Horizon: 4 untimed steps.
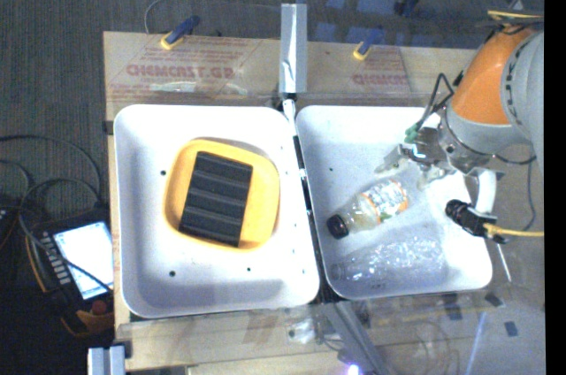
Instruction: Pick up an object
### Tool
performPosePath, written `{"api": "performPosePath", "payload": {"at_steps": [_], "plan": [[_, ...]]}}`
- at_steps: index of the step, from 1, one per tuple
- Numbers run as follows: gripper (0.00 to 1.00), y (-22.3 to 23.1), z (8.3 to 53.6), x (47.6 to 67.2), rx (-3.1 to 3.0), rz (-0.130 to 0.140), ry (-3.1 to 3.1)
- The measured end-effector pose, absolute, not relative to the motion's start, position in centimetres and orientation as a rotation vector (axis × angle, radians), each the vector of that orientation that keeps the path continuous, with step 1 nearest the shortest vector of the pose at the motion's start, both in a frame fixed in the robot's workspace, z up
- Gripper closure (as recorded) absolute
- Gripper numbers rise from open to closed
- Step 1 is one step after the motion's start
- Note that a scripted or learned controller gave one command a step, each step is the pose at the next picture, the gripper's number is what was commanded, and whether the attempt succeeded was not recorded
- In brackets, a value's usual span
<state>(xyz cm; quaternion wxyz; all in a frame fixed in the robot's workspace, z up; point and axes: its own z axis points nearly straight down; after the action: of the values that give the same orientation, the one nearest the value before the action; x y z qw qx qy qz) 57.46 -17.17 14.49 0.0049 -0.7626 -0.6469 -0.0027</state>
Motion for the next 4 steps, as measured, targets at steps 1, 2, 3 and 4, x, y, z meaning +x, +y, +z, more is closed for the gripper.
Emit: {"api": "performPosePath", "payload": {"at_steps": [1,2,3,4], "plan": [[0.00,-16.1,9.2,57.3,-2.286,-0.048,-2.142],[0.00,-13.8,17.0,62.2,-2.414,0.004,-2.014],[0.00,-14.9,9.3,57.4,-2.364,-0.011,-2.072],[1.00,-14.9,10.3,57.5,-2.365,-0.014,-2.074]]}}
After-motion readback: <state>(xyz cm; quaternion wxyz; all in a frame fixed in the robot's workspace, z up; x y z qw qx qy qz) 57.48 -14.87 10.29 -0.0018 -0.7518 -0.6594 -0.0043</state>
